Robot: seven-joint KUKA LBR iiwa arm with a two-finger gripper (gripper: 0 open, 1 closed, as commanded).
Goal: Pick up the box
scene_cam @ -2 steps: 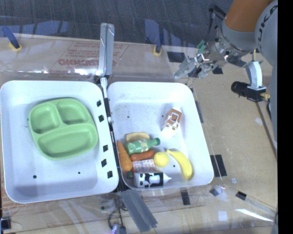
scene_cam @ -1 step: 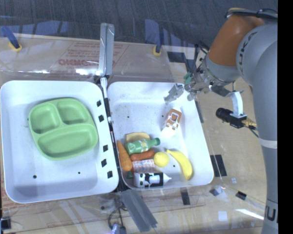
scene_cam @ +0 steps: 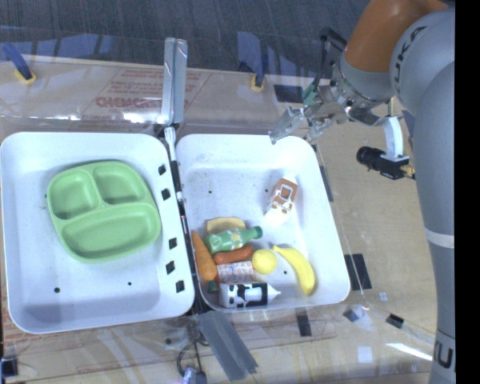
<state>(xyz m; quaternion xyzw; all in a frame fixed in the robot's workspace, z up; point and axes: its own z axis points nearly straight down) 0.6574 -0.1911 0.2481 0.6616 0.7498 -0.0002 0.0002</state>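
- Gripper [scene_cam: 292, 126] hangs over the right bin's [scene_cam: 308, 146] top rim, upper right of frame; fingers apart, nothing between them.
- Box [scene_cam: 282, 198] lies alone right of centre in that bin, open floor around it.
- Banana [scene_cam: 297, 267] and bottle [scene_cam: 232, 238] crowd the lower edge.

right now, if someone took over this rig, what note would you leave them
End effector: above the far rim of the right bin, nothing seen between its fingers; open or shut is unclear from here.
Box: lying in the right bin's far half, apart from the pile of food items near the front edge.
Left bin: holds a green divided plate.
Done: nothing yet, the box is not lifted.
Left: come down over the box, grip it, lift it.
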